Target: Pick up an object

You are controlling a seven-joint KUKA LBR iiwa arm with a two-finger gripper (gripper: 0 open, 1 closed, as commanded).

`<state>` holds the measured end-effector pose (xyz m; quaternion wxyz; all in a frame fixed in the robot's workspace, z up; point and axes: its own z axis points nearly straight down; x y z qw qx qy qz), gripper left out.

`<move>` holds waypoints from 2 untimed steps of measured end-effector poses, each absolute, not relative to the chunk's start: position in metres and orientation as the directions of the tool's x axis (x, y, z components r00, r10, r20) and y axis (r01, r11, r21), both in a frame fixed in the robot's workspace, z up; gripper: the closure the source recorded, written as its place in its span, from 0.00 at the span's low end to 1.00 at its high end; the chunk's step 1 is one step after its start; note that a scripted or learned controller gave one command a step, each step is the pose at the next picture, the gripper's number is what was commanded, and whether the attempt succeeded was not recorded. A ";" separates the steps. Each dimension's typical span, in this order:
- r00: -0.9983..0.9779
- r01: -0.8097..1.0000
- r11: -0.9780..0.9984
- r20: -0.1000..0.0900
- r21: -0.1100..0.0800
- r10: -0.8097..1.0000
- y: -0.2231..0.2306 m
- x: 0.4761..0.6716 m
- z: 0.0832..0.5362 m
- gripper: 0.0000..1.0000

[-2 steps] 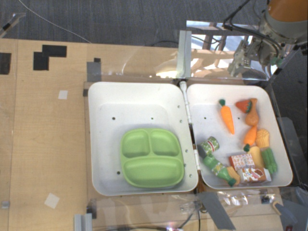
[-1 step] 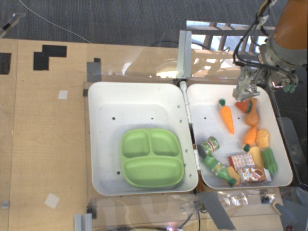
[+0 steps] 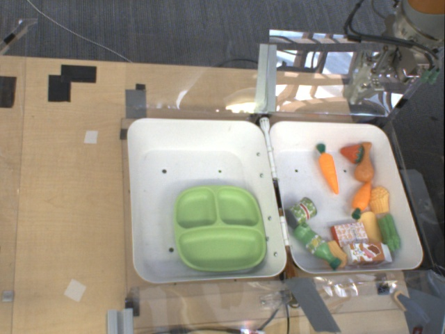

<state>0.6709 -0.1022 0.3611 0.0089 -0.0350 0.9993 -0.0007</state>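
The gripper (image 3: 368, 82) hung above the right bin's (image 3: 300, 145) far edge; whether it was open I couldn't tell. The lone carrot (image 3: 328, 172) offered the easiest, uncluttered grasp.

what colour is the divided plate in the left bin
Light green, seen clearly in the camera view: the divided plate lies in the left bin.

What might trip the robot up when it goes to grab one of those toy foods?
The toys in the right bin are crowded: the green bottle, red box and corn lie close together, so the fingers may nudge neighbours. The carrot lies more apart. The gripper sits above the bin's far edge.
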 end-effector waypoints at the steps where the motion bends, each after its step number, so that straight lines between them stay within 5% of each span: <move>1: -0.982 -0.189 0.982 -0.005 -0.002 -0.189 -0.123 0.551 0.278 1.00; 2: -0.981 -0.194 0.981 -0.019 -0.005 -0.194 -0.121 0.555 0.292 1.00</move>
